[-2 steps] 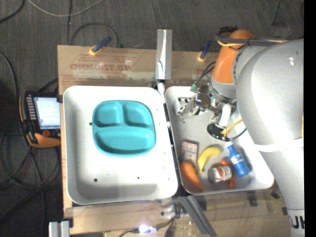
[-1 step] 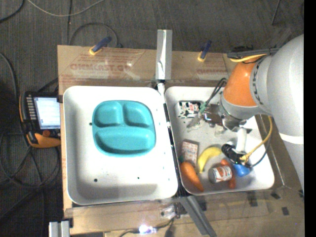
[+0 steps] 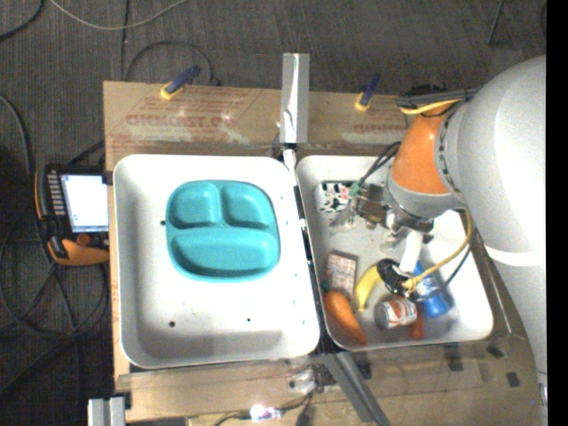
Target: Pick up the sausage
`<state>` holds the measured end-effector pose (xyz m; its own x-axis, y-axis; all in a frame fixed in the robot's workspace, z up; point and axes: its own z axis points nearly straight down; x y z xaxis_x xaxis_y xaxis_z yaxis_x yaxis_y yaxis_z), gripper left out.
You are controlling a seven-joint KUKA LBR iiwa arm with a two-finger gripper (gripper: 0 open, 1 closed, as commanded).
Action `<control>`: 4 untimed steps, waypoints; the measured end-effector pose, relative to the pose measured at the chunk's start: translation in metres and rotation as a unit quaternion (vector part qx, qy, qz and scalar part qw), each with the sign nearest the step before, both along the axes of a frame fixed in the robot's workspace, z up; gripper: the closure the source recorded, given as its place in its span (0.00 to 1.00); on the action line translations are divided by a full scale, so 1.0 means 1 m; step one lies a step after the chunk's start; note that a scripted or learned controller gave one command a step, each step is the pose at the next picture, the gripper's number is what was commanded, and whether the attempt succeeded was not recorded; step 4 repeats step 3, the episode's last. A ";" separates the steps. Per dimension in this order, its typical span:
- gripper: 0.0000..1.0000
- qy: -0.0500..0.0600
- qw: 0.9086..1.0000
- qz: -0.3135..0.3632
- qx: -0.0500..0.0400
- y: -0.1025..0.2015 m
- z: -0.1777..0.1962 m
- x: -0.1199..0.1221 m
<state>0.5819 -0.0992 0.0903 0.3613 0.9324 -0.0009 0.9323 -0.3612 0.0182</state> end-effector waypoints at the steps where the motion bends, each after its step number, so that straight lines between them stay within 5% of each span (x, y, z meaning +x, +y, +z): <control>1: 0.00 0.004 0.998 -0.063 0.004 -0.001 -0.001 0.010; 2: 1.00 0.004 0.998 -0.063 0.003 -0.001 0.007 0.011; 3: 1.00 0.011 0.998 0.059 0.002 0.049 0.091 -0.028; 4: 1.00 0.011 0.998 0.059 0.002 0.049 0.091 -0.028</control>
